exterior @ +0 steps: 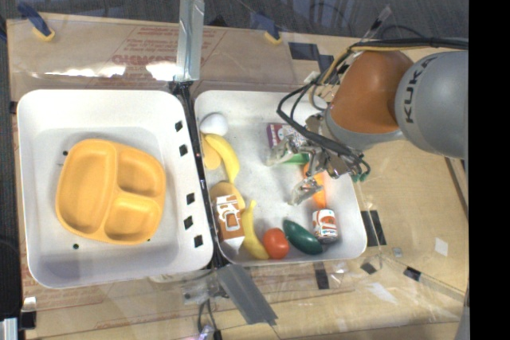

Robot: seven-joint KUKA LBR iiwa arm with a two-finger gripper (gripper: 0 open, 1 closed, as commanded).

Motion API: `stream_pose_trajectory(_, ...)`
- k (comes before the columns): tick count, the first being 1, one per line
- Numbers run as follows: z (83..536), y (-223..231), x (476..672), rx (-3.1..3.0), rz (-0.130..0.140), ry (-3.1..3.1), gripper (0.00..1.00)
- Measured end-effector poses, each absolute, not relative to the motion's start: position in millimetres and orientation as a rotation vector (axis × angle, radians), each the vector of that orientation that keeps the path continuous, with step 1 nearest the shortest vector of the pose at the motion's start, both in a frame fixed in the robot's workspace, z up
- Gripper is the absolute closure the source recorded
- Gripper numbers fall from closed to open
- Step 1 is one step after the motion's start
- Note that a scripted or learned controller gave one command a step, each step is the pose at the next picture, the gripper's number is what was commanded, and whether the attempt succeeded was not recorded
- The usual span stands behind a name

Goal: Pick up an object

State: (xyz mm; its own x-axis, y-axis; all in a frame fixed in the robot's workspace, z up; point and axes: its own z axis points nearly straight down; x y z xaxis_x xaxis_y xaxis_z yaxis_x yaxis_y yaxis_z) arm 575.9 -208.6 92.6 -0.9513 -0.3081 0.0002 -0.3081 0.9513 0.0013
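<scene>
Down in the right bin [351,239], near its right wall, the jaws [312,175] sit low among the clutter, wrapped in cables beneath the orange band of the arm [374,95]. How far they stand apart cannot be told from this view; metal, cable and objects blur together there, and nothing is plainly seen between them. An orange carrot-like piece [320,189] lies just at the jaws, possibly touching, and looks like the target. A purple packet [277,134] lies just to the left of them.

This looks like the reach or closing step of the pick. Next, the jaws would need to close firmly on one item and lift straight up, clear of its neighbours.

The carrot-like piece is small, bright orange and partly hidden, with a green tip [296,159] beside it. Farther out along the near edge lie a small can [325,224], a dark green pepper [302,236], a red tomato [276,243] and a banana [251,231]. Another banana [224,155] and a white ball [213,123] sit by the divider. The left bin [32,171] holds a yellow divided tray [109,189].
</scene>
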Motion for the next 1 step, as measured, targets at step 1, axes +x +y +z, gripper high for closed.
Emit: stream_pose_trajectory(1,103.7,-205.7,578.2,0.505,-0.001,-3.104,1.00)
